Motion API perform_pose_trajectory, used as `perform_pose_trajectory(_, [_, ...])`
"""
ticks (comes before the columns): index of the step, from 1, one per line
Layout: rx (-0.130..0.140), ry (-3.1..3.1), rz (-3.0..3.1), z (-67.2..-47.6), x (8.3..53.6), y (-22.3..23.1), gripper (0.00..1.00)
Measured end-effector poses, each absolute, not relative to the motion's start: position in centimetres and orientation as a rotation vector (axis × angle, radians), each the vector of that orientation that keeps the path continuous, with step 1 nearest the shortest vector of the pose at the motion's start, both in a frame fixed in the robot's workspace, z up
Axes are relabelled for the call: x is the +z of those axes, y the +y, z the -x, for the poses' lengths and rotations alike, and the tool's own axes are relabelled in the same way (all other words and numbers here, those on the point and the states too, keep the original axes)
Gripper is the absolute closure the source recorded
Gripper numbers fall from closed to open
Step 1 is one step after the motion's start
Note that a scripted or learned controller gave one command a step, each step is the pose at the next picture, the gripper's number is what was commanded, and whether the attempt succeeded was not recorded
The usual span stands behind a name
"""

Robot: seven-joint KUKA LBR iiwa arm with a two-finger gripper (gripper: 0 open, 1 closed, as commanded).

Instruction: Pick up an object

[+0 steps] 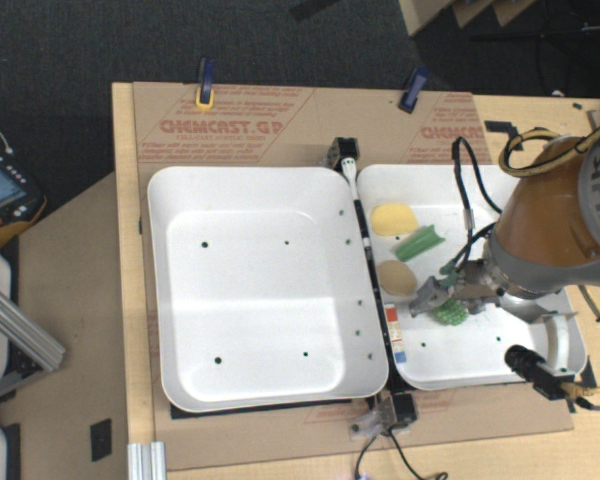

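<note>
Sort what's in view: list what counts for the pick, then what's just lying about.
For the pick: gripper; right bin; in it a yellow piece, green block, tan piece, green leafy piece.

Lying about: left bin; blue clamps; cardboard sheet.

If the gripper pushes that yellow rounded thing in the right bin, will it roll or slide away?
The yellow object looks domed and smooth, so it would probably slide or rock on the slick white bin rather than stay put. It looks small and likely light. A green block touching its lower edge might stop it.
</note>
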State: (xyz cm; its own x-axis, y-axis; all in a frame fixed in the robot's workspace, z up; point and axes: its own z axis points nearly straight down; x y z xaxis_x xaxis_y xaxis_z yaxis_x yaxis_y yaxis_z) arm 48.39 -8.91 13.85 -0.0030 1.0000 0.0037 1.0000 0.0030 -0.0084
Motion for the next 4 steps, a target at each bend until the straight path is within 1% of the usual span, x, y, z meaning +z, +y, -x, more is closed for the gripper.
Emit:
perform_pose_trajectory(1, [0.002, -2.218, 2.226, -51.0, 8.1, -14.1, 0.0])
perform_pose_trajectory(2, [-0.001, -2.222, 2.225, -51.0, 9.5, -13.9, 1.0])
perform_pose_trajectory(3, [-0.01, -2.235, 2.219, -53.7, 19.0, -7.6, 1.0])
perform_pose_trajectory(4, [0.002, -2.218, 2.221, -50.2, 19.5, -8.4, 1.0])
